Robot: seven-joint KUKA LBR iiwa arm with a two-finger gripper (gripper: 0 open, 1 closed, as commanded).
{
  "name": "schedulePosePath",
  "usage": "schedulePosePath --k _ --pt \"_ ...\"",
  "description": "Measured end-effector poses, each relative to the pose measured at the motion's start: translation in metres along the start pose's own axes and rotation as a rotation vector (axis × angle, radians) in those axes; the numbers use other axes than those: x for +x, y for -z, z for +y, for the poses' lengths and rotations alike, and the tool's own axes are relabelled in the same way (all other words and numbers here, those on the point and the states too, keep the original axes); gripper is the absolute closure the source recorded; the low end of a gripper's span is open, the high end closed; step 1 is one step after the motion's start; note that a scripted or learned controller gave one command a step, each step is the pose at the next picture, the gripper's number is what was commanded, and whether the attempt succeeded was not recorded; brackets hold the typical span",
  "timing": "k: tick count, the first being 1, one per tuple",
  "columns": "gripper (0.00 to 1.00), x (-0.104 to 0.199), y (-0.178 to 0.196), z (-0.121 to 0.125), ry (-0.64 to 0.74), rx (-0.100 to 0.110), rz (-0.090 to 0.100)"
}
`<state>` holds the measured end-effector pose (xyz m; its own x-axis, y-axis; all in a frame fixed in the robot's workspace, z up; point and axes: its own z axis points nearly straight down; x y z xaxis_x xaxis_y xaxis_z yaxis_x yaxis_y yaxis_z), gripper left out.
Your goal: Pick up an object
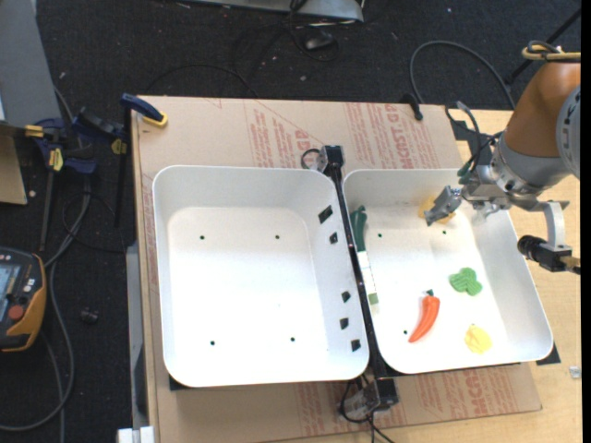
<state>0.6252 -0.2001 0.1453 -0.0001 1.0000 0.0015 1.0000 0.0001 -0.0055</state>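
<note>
1. The arm (545,109), grey with an orange band, enters from the upper right of the frame and bends down over the right bin (517,247).
2. The gripper (443,206) sits low over the upper part of the right bin, near its back wall.
3. A small yellow object (434,211) shows between the gripper's fingers, so the gripper is clenched on it.
4. Whether the yellow object is lifted off the bin floor or resting on it cannot be told from this angle.
5. A green object (465,281) lies in the right bin, toward the right side at mid height.
6. An orange-red pepper-shaped object (425,318) lies below and to the left of the green one, tilted, apart from it.
7. A second yellow object (476,339) lies in the lower right of the same bin, near the pepper shape but not touching it.
8. A dark green item (357,224) sits against the divider between the two bins, at the left edge of the right bin.
9. The left bin (171,247) stands just beside the right one on the brown counter (249,127).
10. A blue and yellow clamp (143,111) lies at the counter's upper left corner.
</note>
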Motion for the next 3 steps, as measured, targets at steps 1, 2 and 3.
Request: schedulePosePath --k 1,2,3 --pt "0.00 0.001 -0.053 -0.001 0.000 -0.001 0.000" --pt "1.00 0.000 -0.039 0.001 0.001 -0.007 -0.002" --pt "1.00 0.003 0.022 0.007 0.001 -0.011 -0.003"
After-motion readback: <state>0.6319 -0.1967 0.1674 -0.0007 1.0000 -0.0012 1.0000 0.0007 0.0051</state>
